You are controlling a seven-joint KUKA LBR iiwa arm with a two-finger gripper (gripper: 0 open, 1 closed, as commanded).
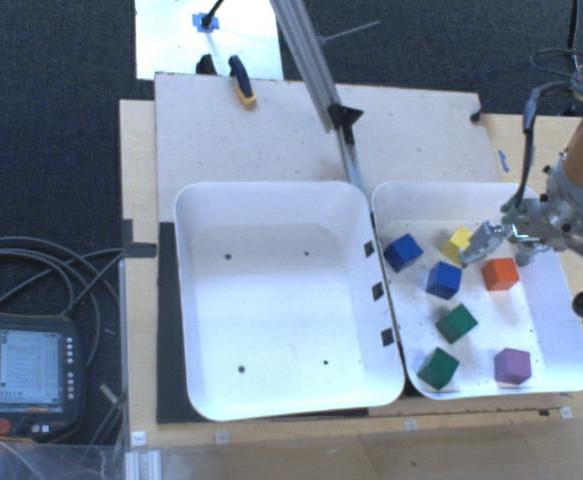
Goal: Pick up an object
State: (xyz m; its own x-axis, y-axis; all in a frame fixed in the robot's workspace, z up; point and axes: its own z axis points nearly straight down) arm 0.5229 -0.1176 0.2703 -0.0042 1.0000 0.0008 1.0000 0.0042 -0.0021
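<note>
The right bin [561,313] holds several small cubes. There is a blue cube [403,251], a yellow cube [459,242], a second blue cube [444,279], an orange cube [500,273], two green cubes [456,323] [438,368] and a purple cube [512,366]. My gripper [506,245] hangs over the bin's upper right part, just above the orange cube and right of the yellow one. It looks open, with nothing between its fingers [484,239].
The left bin [271,308] stands beside the right one, sharing a middle rim. A slanted metal rod [311,63] crosses the board behind the bins. A control pendant [26,373] with cables lies at the far left, off the bench.
</note>
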